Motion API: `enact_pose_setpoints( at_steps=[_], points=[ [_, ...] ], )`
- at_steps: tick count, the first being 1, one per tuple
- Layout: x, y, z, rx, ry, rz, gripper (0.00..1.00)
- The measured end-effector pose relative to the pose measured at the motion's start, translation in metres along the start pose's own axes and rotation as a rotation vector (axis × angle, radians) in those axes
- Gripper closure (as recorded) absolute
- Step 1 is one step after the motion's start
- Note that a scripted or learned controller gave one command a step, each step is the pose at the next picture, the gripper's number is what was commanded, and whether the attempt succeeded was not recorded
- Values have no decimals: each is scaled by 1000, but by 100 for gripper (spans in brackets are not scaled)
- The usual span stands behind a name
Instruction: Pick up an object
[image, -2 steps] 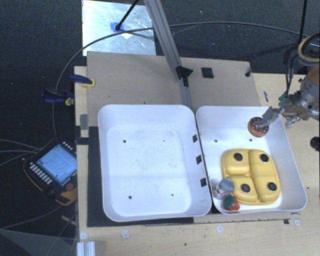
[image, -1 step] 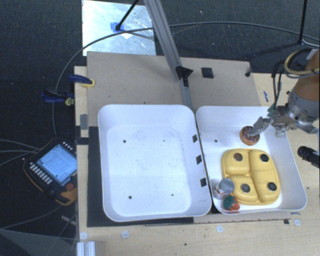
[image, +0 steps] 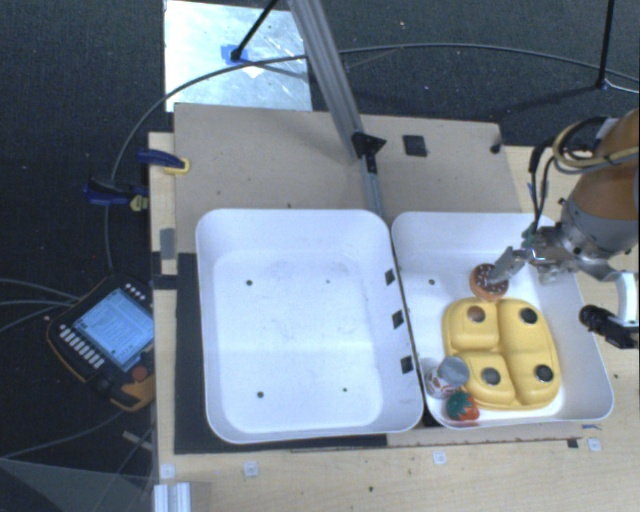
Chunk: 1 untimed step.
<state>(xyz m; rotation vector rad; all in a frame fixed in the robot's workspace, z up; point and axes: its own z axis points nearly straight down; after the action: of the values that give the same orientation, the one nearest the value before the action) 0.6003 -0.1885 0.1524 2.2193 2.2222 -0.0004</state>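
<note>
Overhead view of a tan bench (image: 300, 160) bearing two shallow white bins side by side. The left white bin (image: 225, 240) shows only bare floor with small dark holes. The right white bin (image: 440, 240) holds all the loose objects, grouped toward its near edge. A large yellow moulded plastic block (image: 505, 352) with four rounded lobes, each with a dark spot, lies in the middle of the near half. Touching its far left lobe is a small round brown-and-pink ring-shaped object (image: 489, 282). At the bin's near left corner, just beside the yellow block, lie a small grey rounded object (image: 451, 371) and a small green-and-red object (image: 460, 406). The grey arm with its orange band (image: 605, 195) reaches in over the bin's right edge. Its two-finger gripper (image: 508, 263) points toward the ring-shaped object, the tip just beside it; whether the jaws are spread or pressed together cannot be told. A handheld control pendant (image: 105, 335) with a lit screen lies on the floor left of the bench.
</note>
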Motion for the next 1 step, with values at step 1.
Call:
enact_pose_setpoints(
  at_steps=[1],
  points=[
    [-5,-1,29,-9,-1,-4,0]
  ],
)
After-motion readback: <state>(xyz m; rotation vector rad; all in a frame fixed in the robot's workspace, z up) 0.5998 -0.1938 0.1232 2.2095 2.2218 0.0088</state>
